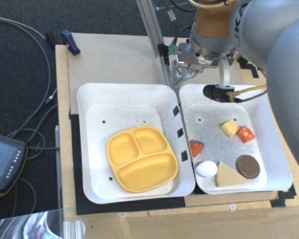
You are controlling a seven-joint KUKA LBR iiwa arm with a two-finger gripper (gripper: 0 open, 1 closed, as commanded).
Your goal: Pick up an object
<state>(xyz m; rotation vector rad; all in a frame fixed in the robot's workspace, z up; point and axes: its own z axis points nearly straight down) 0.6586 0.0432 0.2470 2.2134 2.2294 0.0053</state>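
My gripper (181, 77) hangs over the far rim where the two white bins meet, above the top left corner of the right bin (269, 133). It is well away from the things in that bin. There lie a yellow block (229, 128), a red block (246, 134) touching it, a small red strawberry (196, 147), a white egg (206, 169), a tan wedge (228, 176) and a brown round disc (248, 166). Nothing shows in the gripper.
A yellow divided plate (142, 158) lies in the left bin (89, 108). A slanted metal post (149, 14) rises just behind the bins near the gripper. A blue clamp (70, 41) sits at the bench's far left corner.
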